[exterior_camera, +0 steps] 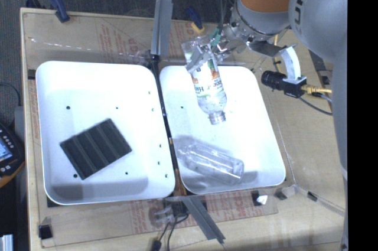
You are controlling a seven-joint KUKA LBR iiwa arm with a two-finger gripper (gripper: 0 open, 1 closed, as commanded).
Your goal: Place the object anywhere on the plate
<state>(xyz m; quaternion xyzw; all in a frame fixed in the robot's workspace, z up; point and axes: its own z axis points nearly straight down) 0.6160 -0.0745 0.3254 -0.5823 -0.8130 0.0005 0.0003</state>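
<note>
A clear plastic bottle with a white, orange-marked label hangs neck down above the back half of the right bin. My gripper is shut on its base end, and its cap points toward the bin floor. The plate, a black ribbed rectangle, lies flat in the front left part of the left bin, well to the left of the gripper.
A second clear bottle lies on its side near the front wall of the right bin. A raised divider separates the two bins. Blue clamps sit on the bench's back edge.
</note>
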